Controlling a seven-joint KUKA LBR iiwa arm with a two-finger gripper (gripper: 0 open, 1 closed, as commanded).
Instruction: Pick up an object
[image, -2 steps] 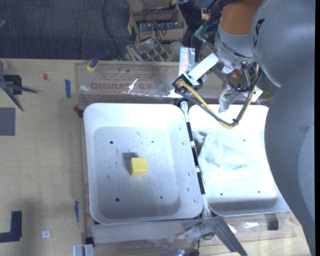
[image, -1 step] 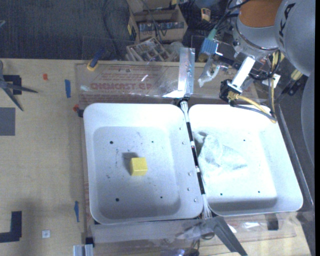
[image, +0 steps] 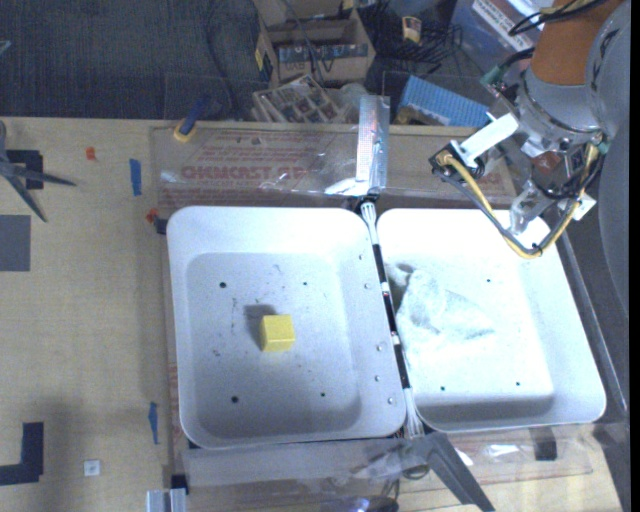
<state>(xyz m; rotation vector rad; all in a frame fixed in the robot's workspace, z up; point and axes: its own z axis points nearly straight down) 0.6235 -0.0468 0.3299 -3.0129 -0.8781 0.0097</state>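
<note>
While a small yellow foam cube (image: 278, 332) sits alone in the left shallow white plastic bin (image: 200, 240), the grey-and-orange arm's gripper (image: 535, 205), its state impossible to tell, hangs well apart over the right bin's (image: 500, 400) far corner, risking an empty grasp.

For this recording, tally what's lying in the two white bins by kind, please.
Yellow block, left bin: 1
Crumpled clear plastic bag, right bin: 1
Total: 2
</note>
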